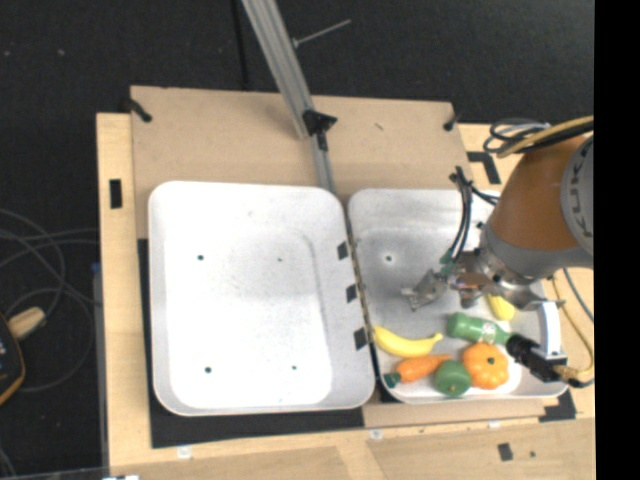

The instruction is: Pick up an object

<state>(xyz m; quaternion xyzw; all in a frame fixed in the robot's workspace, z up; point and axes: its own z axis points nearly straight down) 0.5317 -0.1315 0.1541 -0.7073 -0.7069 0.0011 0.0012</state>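
Note:
The right bin [400, 226] holds toy foods along its near side: a yellow banana [405, 342], an orange carrot [418, 368], a green pepper [452, 377], an orange pumpkin [485, 364], a green cucumber-like piece [475, 327] and a small yellow piece [502, 307] partly under the wrist. My gripper [425, 291] hangs low over the middle of this bin, just above and behind the banana, to the left of the green piece. Nothing shows in its grasp.
The left bin [250, 268] lies beside the right one, with black clips along the shared edge. A slanted metal pole [285, 58] rises from behind the bins. The arm's orange band and cables cover the right bin's far right side.

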